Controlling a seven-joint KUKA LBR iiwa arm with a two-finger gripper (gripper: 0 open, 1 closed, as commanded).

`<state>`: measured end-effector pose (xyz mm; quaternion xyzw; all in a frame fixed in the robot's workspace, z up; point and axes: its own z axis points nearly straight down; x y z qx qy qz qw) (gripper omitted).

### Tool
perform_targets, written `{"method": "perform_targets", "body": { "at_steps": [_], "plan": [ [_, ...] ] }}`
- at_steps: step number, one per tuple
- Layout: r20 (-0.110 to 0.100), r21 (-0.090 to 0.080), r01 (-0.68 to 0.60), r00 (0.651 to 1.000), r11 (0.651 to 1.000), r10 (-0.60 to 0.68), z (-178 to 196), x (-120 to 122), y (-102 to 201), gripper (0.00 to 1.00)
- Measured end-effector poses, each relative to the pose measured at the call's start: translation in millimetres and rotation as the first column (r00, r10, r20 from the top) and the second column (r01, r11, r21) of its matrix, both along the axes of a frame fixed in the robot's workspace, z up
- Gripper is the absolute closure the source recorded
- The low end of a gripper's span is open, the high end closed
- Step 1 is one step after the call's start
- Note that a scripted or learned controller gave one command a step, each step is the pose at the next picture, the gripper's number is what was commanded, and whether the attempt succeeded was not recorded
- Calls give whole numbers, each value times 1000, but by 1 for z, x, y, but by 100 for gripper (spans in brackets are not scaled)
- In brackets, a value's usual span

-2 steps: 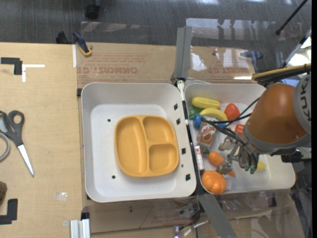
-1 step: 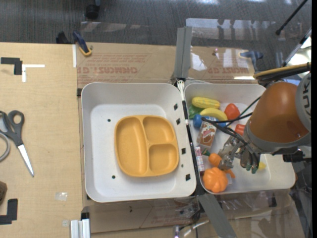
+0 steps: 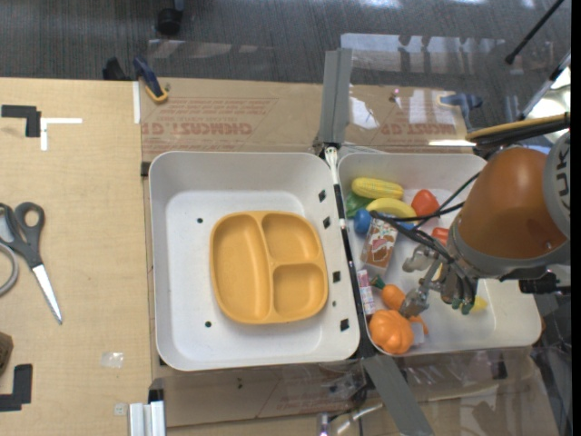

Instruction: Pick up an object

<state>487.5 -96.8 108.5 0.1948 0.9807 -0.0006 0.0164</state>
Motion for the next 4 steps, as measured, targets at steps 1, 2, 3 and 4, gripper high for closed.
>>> {"method": "perform_targets", "body": {
  "at_steps": [1,2,3,4],
  "plan": [
    [7,1,42,999,999,-42,-7,1,-1,0],
    [3,3,179,984,984,-179,-8,-1,0,0],
    [-6,5,176,984,984,-176,-1,-2,1,100],
    [-30,7,262,965,965,-261,122,79,93,100]
  ]
}}
